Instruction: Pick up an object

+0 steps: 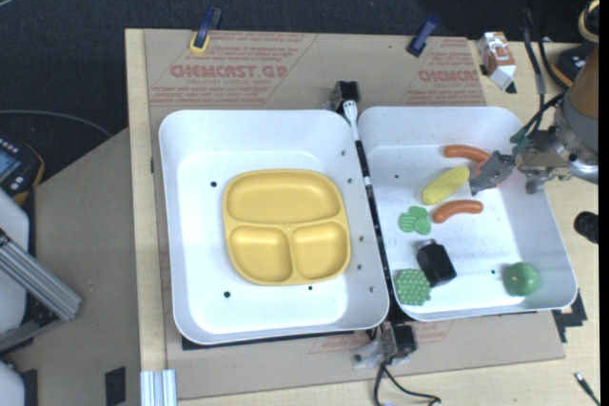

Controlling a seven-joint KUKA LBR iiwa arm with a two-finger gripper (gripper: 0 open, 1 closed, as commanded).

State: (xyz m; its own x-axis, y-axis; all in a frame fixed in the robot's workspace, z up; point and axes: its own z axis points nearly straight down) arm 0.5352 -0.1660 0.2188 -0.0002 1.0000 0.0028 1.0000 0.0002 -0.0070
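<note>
The right bin [542,233] holds several small objects. An orange sausage [464,152] lies at the back, with a yellow corn cob [445,185] just in front of it. A second sausage [457,210] lies below the corn. Further forward are a small green leafy piece [414,222], a black block [436,262], a green bumpy piece [411,286] and a green apple [520,279]. My gripper [488,174] reaches in from the right and hovers between the back sausage and the corn, close to both. Nothing is visibly held.
The left bin [190,204] holds a yellow divided plate [285,225]. A black divider clamp [347,95] sits between the bins at the back. Cables and the arm's base [580,124] crowd the right edge of the bench.
</note>
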